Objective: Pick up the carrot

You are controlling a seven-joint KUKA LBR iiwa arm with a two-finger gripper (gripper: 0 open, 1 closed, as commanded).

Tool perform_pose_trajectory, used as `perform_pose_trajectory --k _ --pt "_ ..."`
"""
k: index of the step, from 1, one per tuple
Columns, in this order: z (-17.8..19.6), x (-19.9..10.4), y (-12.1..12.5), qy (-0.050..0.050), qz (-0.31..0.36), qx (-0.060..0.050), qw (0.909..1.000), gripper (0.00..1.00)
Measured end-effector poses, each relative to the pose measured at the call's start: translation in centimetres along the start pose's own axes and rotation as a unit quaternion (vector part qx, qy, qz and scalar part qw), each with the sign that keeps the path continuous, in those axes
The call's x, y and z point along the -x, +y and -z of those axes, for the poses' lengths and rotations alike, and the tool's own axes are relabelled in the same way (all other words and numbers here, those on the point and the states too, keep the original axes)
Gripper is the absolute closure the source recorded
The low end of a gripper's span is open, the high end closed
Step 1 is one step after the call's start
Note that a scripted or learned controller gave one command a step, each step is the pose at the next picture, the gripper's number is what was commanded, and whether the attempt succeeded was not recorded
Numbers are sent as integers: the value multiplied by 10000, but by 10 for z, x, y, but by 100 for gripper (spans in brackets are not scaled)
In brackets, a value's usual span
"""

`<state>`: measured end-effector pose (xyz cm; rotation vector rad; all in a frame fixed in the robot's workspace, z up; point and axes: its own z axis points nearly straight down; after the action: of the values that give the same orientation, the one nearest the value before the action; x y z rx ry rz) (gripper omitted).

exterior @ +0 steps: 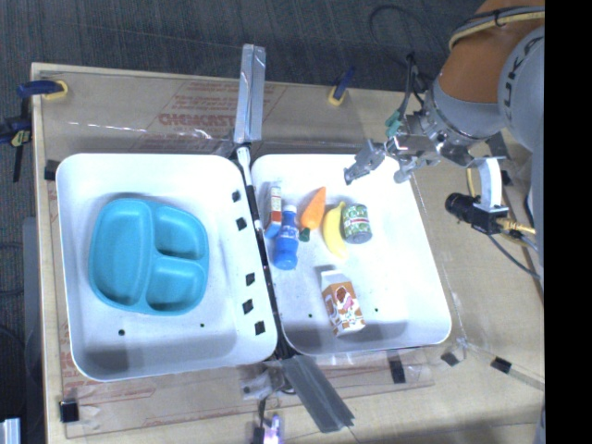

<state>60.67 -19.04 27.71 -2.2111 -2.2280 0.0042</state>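
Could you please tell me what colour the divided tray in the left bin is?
Light blue tray, clearest in the camera view.

Two white bins of smooth, faintly glossy plastic; blue divided tray in matt plastic; carrot smooth-skinned orange; gripper bare grey metal.
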Motion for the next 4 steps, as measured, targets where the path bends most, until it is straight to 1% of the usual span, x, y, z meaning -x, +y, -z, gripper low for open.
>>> perform_pose_trajectory --k 1,2,3,4 --pt "-144 -75 10 -7 2561 17 9667 0" --pt "-185 -9 6 -4 2808 10 9598 0" --pt "-162 19 -15 1 3077 10 9515 0" --pt "-184 20 2 -11 2958 24 9552 0"
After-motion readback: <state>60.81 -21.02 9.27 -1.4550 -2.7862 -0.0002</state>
